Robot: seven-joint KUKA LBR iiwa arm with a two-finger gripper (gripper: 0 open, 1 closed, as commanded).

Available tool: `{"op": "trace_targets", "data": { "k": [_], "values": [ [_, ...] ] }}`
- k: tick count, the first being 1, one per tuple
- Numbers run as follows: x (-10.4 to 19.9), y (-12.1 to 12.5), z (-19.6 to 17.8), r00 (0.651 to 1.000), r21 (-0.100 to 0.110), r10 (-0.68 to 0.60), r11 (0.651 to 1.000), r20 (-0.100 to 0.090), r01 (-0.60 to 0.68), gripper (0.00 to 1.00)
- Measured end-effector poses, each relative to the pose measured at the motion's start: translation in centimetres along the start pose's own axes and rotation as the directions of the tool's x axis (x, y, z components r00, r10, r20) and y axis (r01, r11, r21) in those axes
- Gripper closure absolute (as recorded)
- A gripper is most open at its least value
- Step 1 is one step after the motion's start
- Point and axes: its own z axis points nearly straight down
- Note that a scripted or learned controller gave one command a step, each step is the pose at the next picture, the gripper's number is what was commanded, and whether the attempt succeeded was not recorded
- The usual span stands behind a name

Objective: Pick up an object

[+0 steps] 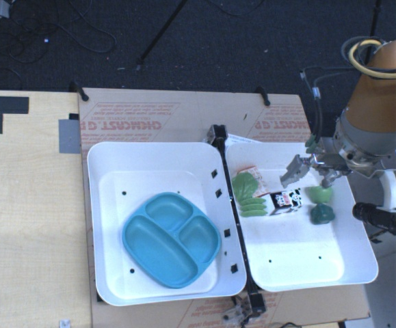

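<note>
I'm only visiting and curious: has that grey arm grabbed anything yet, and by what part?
Nothing is held. The two-finger gripper hangs open above the right white bin, near the light green round object, with nothing between its fingers.

left bin [109,169]: I see a divided tray [172,238] in it
right bin [348,265]: small items clustered at its back

The arm [372,108] is cut off by the right edge. The tool [312,171] is blurred, so its grip cannot be read. The small black-and-white item [286,201] is too small to identify. The counter [27,210] runs off the left edge.
</note>
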Motion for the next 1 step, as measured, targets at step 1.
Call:
{"op": "trace_targets", "data": {
  "k": [1],
  "values": [
    [-0.01,0.17,-0.64,1.0,-0.012,-0.002,1.0,0.001,0.002,0.0]
  ]
}}
